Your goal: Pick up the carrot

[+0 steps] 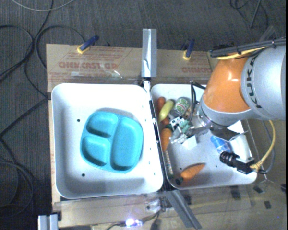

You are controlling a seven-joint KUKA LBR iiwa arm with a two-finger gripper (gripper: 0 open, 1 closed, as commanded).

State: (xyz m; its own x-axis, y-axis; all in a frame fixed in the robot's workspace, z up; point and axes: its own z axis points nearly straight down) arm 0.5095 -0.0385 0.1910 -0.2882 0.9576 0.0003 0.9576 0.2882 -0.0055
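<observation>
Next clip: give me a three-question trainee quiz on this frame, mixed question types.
1. True or false: the blue tray sits in the right bin.
2. Which bin is the hand over?
A. left bin
B. right bin
C. neither
3. Fill in: the carrot near the right bin's front lies ____ the hand, not touching it.

Key
1. False: it sits in the left bin.
2. B.
3. Apart from: it rests on the bin floor, closer to the front wall than the hand is.
</observation>
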